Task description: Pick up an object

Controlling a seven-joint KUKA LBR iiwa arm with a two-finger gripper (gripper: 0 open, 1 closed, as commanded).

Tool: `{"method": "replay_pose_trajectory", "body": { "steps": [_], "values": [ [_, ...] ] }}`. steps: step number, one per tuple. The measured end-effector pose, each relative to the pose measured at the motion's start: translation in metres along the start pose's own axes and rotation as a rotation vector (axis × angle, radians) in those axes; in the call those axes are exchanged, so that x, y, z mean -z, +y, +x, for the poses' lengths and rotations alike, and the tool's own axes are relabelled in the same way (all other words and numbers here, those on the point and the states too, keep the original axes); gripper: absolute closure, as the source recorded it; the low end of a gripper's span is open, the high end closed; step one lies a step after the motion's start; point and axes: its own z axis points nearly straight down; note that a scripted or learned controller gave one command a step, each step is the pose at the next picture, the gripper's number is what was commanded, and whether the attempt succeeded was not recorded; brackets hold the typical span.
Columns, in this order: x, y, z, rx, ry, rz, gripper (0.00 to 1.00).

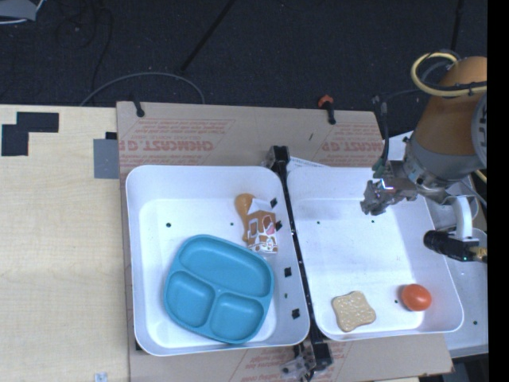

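Note:
In the right bin [358,245] lie a tan slice of toast [353,310] near the front and an orange-red ball [415,297] at the front right. My gripper [375,201] hangs over the bin's far right part, well behind both of them, with nothing visible between its fingers. The left bin [151,213] holds a blue divided plate [219,288] and, behind it, a small brown and white toy figure [258,224] close to the divider.
The arm's orange band and grey wrist [445,134] reach in from the right above the right bin's far corner. A black clamp bar [288,237] runs between the two bins. Cardboard lies under both bins, and a pale wooden bench top [56,253] extends to the left.

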Motion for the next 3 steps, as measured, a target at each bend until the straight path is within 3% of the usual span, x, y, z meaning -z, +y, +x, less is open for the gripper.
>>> {"method": "replay_pose_trajectory", "body": {
  "steps": [1,3],
  "values": [
    [0.000,0.000,0.000,0.001,0.001,0.005,1.00],
    [0.020,-0.015,0.103,0.003,0.003,0.007,1.00]
  ]
}}
